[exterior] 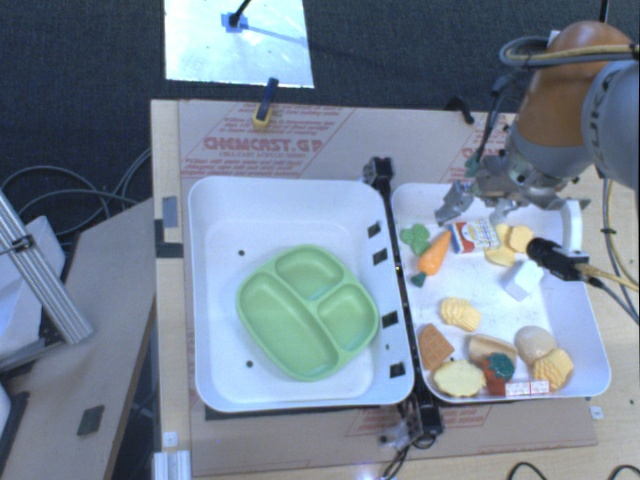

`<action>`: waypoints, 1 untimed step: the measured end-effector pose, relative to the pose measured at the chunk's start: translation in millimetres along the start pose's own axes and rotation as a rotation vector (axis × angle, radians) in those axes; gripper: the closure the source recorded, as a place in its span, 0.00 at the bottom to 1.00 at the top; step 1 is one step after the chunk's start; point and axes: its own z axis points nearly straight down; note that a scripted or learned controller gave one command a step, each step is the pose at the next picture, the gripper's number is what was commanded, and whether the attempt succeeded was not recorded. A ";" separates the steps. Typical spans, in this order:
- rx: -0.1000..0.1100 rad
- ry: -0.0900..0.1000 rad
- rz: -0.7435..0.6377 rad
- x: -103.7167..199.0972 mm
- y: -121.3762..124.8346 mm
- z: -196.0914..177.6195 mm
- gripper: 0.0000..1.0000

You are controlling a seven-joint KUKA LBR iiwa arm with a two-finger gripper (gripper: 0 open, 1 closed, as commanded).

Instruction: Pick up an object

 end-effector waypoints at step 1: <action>-0.013 -0.001 -0.002 0.2 2.7 -7.5 0.00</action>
